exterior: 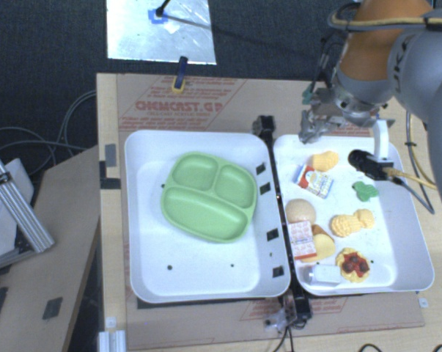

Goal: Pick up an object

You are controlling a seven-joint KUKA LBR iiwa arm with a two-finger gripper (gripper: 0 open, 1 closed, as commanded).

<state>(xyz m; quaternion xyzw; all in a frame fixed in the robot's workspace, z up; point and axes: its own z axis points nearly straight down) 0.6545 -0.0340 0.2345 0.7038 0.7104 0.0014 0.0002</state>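
Observation:
My gripper [314, 131] hangs over the far left corner of the right bin [415, 259], just above its rim. Nothing shows in its grasp. Just in front of it lies a yellow toy pastry [325, 160], with a red, white and blue packet [314, 182] a little nearer. Further down lie a beige bun [300, 211], a yellow corn-like piece [351, 224], a pink and white wafer packet [301, 239] and a small toy pizza [354, 264]. A small green piece [365, 191] sits to the right.
The left bin [151, 270] holds a green divided plate [208, 196]. A black cylindrical part [367, 163] with a cable reaches over the right bin's far right side. A black clamp [265, 125] sits at the divider between the bins.

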